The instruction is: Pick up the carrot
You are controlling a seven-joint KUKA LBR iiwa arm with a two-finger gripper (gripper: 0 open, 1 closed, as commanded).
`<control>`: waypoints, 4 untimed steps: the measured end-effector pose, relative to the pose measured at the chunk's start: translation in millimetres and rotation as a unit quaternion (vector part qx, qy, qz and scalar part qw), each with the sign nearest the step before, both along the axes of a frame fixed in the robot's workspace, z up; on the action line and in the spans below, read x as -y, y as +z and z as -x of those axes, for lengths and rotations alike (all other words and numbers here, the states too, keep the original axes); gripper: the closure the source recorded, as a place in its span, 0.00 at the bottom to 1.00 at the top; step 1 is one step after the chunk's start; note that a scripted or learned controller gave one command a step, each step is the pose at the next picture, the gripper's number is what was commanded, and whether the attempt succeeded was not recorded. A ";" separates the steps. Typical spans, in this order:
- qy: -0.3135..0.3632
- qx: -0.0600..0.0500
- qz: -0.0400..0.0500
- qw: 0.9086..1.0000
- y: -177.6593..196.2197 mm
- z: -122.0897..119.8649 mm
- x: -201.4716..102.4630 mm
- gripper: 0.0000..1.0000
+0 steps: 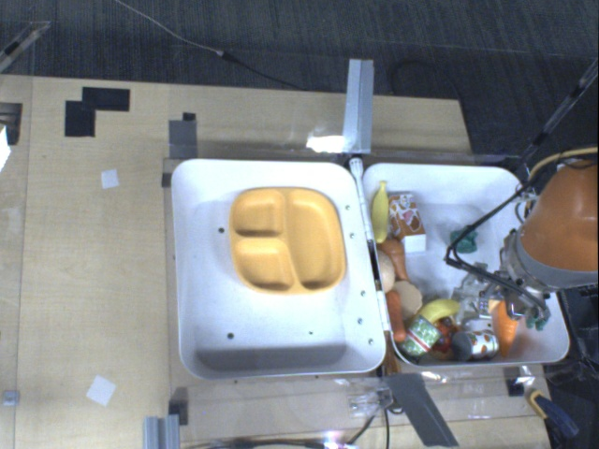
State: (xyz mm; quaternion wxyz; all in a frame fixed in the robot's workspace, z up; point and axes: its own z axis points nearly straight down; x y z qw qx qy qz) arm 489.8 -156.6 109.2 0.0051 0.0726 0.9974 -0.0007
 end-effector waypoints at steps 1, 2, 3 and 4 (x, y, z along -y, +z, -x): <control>0.167 0.001 0.001 0.986 78.0 -0.6 -44.2 1.00; 0.289 0.001 0.004 0.957 -9.4 -10.0 -3.2 1.00; 0.278 0.002 0.004 0.961 58.1 -27.4 4.5 1.00; 0.392 0.001 0.004 0.920 -19.3 -10.4 31.7 1.00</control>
